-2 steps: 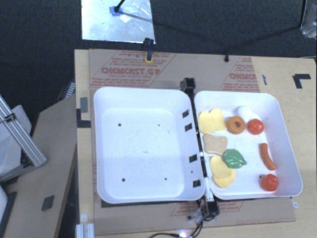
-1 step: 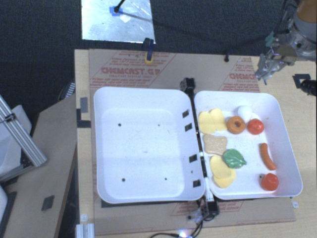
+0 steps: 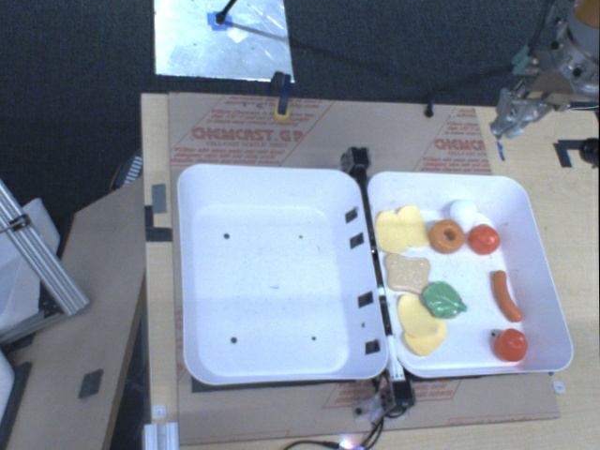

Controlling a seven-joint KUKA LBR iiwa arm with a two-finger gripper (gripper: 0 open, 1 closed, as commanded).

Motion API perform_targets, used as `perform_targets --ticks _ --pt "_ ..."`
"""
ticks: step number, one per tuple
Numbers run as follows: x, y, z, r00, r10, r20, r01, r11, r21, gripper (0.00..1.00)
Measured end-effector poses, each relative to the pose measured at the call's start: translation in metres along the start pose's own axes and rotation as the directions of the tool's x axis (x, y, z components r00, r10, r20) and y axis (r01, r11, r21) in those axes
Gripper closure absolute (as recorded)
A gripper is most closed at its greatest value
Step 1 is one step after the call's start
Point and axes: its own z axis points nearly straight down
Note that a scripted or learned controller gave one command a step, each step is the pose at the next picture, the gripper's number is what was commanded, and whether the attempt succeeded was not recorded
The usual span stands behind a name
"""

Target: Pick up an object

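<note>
The left bin [image 3: 272,270] carries nothing, while the right bin [image 3: 539,251] holds yellow pieces [image 3: 401,229], a bread slice [image 3: 408,272], a green leaf [image 3: 442,300], a sausage [image 3: 506,295], a doughnut [image 3: 447,236] and two tomatoes [image 3: 484,239]. The board [image 3: 244,125] under the bins reads "CHEMCAST GP" near the bench's far edge. The hand [image 3: 514,115] hangs past the right bin's far corner; whether it is spread cannot be told.
</note>
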Motion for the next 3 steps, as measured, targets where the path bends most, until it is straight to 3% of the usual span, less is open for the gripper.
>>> perform_targets --ticks 3 --pt "0.001 0.002 -0.034 1.0 -0.015 0.004 0.015 1.0 -0.01 1.0"
